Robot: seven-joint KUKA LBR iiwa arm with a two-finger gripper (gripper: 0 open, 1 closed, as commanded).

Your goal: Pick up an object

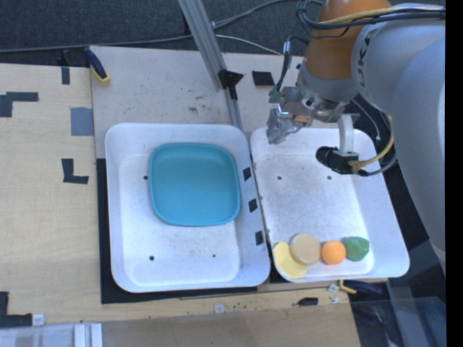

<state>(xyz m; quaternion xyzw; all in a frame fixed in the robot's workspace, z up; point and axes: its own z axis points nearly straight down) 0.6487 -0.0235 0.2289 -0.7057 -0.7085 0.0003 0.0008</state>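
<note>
Along the near edge of the right bin (318,194) lie several small things: a yellow piece (284,264), a tan round piece (304,249) resting partly on it, an orange ball (333,252) and a green piece (356,248). A teal square plate (194,183) lies in the left bin (130,194). My gripper (278,130) hangs over the far left corner of the right bin, well away from those small things. Nothing shows between its fingers.
A slanted metal pole (210,45) rises behind the gap between the bins. A black cable and connector (340,159) hang from the wrist over the right bin's far side. Black tape marks dot the bench at left.
</note>
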